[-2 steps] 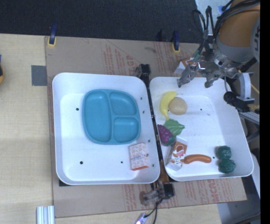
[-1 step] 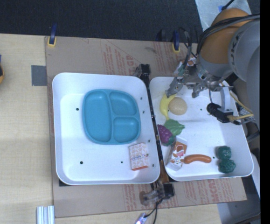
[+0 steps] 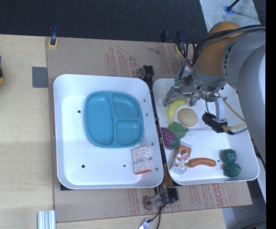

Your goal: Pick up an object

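My gripper point(image 3: 181, 100) hangs low over the far left part of the right bin point(image 3: 245, 149), open, with its fingertips just above a yellow banana-like toy point(image 3: 174, 111). Nothing sits between the fingers. A beige round bun point(image 3: 187, 117) lies right beside the yellow toy. Nearer the front lie a green leafy piece point(image 3: 178, 129), purple grapes point(image 3: 168, 136), a small red and white carton point(image 3: 181, 158), an orange sausage point(image 3: 201, 162) and two dark green broccoli pieces point(image 3: 230, 162).
The left bin point(image 3: 66, 147) holds a blue divided plate point(image 3: 113, 118) and a small printed packet point(image 3: 141, 159) at its front right. The bins' rims meet in a ridge point(image 3: 156, 128). The grey arm point(image 3: 242, 66) and a black cable part point(image 3: 215, 122) cover the right bin's far right.
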Controlling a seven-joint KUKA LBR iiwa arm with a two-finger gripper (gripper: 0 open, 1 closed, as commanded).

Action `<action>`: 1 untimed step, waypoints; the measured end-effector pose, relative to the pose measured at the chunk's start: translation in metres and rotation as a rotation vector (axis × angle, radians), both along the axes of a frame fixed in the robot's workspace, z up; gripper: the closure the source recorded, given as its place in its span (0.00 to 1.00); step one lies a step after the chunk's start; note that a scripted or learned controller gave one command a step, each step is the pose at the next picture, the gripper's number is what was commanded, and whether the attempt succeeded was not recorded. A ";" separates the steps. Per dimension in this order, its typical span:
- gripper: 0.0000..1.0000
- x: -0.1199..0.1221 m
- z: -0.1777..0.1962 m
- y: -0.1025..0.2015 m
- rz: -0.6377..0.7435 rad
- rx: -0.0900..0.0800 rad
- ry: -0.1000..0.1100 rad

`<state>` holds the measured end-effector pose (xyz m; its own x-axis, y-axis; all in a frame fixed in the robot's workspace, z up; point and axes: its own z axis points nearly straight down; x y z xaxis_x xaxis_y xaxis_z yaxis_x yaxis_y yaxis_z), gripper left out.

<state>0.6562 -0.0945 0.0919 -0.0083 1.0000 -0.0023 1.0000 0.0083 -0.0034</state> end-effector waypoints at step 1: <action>0.00 -0.004 0.000 0.000 -0.003 0.001 0.003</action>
